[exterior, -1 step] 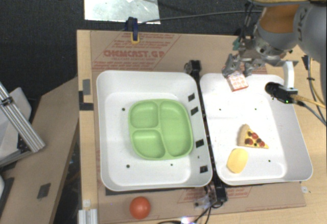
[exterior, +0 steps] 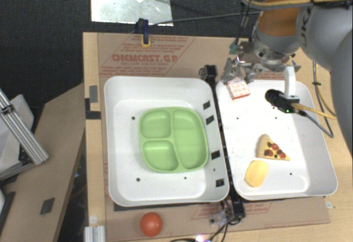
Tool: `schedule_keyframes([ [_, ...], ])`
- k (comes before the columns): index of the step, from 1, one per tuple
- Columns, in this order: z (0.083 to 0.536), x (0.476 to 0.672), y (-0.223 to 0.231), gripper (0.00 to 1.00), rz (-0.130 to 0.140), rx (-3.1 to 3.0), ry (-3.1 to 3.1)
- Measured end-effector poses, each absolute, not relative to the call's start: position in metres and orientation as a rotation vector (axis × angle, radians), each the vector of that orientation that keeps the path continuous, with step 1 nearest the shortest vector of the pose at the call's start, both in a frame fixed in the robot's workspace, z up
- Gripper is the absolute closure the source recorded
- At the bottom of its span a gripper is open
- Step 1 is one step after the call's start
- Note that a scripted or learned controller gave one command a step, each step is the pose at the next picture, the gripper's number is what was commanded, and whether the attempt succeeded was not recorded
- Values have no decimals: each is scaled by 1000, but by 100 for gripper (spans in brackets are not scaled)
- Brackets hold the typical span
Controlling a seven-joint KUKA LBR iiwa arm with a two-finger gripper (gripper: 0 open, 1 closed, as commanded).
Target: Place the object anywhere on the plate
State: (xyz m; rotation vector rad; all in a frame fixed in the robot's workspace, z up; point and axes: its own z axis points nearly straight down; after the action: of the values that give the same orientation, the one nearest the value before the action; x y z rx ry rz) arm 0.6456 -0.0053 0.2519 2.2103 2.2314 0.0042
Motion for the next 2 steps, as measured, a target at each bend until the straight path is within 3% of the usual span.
schedule_keyframes([
  [2,232,632,120,100,3,2211,2234],
])
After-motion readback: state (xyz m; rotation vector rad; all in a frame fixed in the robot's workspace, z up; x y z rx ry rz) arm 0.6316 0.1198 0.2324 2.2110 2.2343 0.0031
